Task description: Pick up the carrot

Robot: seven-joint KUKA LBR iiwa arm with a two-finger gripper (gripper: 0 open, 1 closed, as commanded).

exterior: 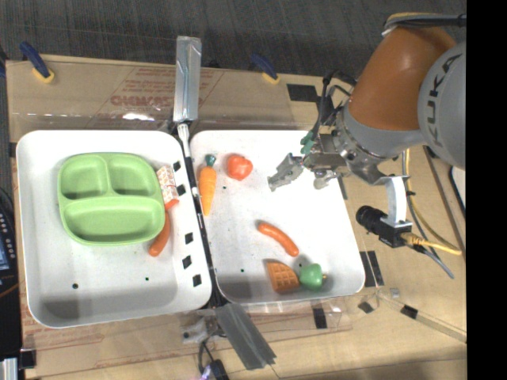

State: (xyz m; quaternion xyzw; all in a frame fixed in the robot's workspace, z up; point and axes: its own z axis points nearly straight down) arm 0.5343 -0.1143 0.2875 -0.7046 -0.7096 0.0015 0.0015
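Camera view (fixed, above the bench, looking down at a slant)

Arm: grey body with orange band, reaching in from the right side of the view so that its bulk stays off the bins.

Gripper (301,172): poised over the upper right part of the right bin (337,228). Fingers appear spread, one toward the bin's middle and one nearer the wrist, with nothing between them (the slant and blur leave the exact gap uncertain).

Carrot (207,188): lies in the right bin against its left wall, green top toward the far edge and tip toward the near edge. It is well apart from the gripper.

Tomato (238,165): just beside the carrot's top, between carrot and gripper. Judged a collision risk on a direct approach.

Sausage (278,237): mid-bin, clear of the carrot.

Waffle piece (281,276) and green pepper (311,275): touching each other at the near edge, out of the way.

Left bin (40,291): holds a green divided tray (111,196), a second sausage (160,240) at its right edge and a small patterned item (166,182).

Task state: grasp not yet made. The wall beside the carrot probably leaves little room for a finger there (closing along the wall may suit better).
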